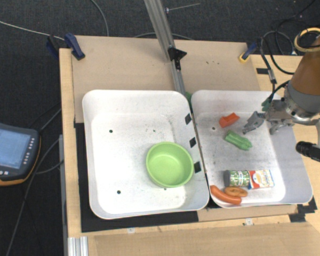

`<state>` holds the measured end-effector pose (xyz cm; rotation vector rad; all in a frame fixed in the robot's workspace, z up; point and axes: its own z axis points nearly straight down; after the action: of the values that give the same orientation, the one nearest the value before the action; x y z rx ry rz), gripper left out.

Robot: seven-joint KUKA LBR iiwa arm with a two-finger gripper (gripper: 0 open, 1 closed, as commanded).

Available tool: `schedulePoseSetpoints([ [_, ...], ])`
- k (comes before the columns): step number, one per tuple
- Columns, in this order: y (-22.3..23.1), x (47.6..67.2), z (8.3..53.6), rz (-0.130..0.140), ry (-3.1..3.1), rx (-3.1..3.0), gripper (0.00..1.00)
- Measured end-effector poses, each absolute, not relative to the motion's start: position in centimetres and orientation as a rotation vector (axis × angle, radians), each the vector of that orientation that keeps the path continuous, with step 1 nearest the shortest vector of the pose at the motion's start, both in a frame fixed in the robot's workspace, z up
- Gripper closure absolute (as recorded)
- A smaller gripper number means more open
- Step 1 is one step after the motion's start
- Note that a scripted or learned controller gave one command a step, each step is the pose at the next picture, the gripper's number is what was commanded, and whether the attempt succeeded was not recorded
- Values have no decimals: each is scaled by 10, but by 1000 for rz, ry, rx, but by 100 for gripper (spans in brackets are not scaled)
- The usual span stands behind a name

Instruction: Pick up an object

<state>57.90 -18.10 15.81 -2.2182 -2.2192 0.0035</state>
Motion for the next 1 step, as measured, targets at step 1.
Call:
schedulePoseSetpoints([
  [1,-175,570,104,3,-2219,-2219,0],
])
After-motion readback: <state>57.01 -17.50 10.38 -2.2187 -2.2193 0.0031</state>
